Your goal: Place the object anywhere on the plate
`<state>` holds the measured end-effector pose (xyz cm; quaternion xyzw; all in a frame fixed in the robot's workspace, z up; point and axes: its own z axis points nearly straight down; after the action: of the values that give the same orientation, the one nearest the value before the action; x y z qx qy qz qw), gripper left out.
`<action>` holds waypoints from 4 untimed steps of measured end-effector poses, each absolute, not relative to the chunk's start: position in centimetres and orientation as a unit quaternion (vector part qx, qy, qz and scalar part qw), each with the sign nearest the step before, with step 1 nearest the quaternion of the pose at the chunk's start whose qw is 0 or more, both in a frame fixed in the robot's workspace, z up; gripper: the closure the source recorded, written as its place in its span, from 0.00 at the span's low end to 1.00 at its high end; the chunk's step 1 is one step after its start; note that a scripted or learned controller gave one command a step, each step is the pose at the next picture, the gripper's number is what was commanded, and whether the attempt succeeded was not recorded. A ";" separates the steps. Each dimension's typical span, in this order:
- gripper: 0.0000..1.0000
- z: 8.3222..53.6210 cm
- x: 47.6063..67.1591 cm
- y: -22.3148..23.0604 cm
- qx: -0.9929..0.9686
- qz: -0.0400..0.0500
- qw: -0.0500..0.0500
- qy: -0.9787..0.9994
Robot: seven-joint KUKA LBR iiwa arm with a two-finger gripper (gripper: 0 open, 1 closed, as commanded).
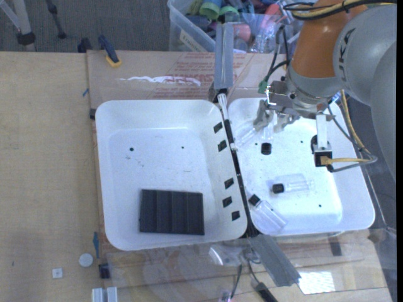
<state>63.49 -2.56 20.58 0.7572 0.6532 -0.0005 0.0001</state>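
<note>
Arm: the grey arm (371, 49) with its orange band (321, 36) reaches in from the right and hangs over the upper part of the right bin (352, 212).
Gripper: the gripper (272, 119) sits low near the upper left corner of the right bin; how wide its claw stands and whether it has hold of anything cannot be told, since that part is blurred and pale against the white bin.
Plate: the dark ribbed plate (172, 212) lies flat in the lower part of the left bin (119, 168).
Object: a clear vial with a black cap (293, 186) lies on its side in the middle of the right bin, well apart from the plate.
Other pieces: 1 more clear black-capped vial (266, 211) lies at the right bin's lower left; 1 small black piece (266, 148) lies just below the gripper.
Behind: a tub of coloured toys (239, 8) stands beyond the 2 bins.
</note>
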 end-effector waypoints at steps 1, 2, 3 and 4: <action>1.00 26.5 59.1 5.4 0.876 0.000 0.000 0.482; 1.00 30.3 57.2 12.1 0.912 0.000 0.000 0.411; 1.00 34.8 52.4 20.5 0.951 0.001 0.000 0.310; 1.00 25.2 55.2 22.4 0.939 -0.002 -0.001 0.344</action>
<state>55.16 22.45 25.21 0.9391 0.3435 -0.0020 -0.0006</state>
